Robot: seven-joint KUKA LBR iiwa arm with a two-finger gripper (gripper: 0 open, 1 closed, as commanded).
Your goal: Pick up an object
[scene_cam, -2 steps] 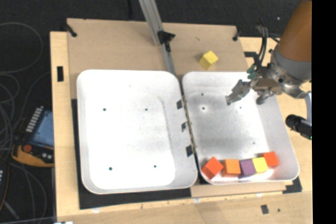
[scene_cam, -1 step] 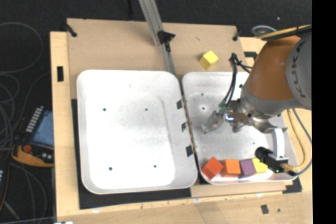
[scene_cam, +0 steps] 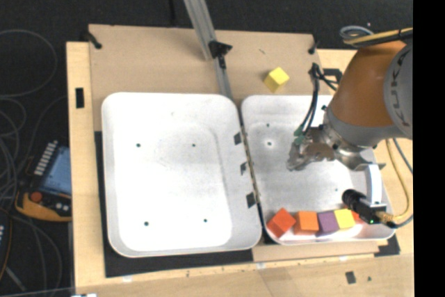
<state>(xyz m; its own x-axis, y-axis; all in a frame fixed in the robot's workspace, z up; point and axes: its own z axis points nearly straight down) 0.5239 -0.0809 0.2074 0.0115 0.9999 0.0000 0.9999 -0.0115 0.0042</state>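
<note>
- Nearest, along the near wall of the right bin [scene_cam: 278, 111], four blocks lie in a row, each touching or just beside the next: a red-orange block [scene_cam: 281, 221] at the left, tilted a little, then an orange block [scene_cam: 307, 221], a purple block [scene_cam: 327, 221] and a yellow block [scene_cam: 345, 219].
- Just right of that row, a black part [scene_cam: 361, 206] fixed to the arm hangs over the bin's near right corner.
- The left bin [scene_cam: 174, 170] sits beside the right bin, their inner edges touching.
- Further back, the jaws [scene_cam: 299, 158] hover over the middle of the right bin, well apart from the row of blocks; whether they are apart or together I cannot tell, and no block shows between them.
- The arm [scene_cam: 365, 101] comes in from the right, its orange band above the wrist.
- Farthest, a yellow cube [scene_cam: 277, 78] rests on the surface [scene_cam: 153, 59] outside the bins, just beyond the right bin's far edge.
- A grey rail [scene_cam: 198, 10] slants from the far left down to the gap between the bins.
</note>
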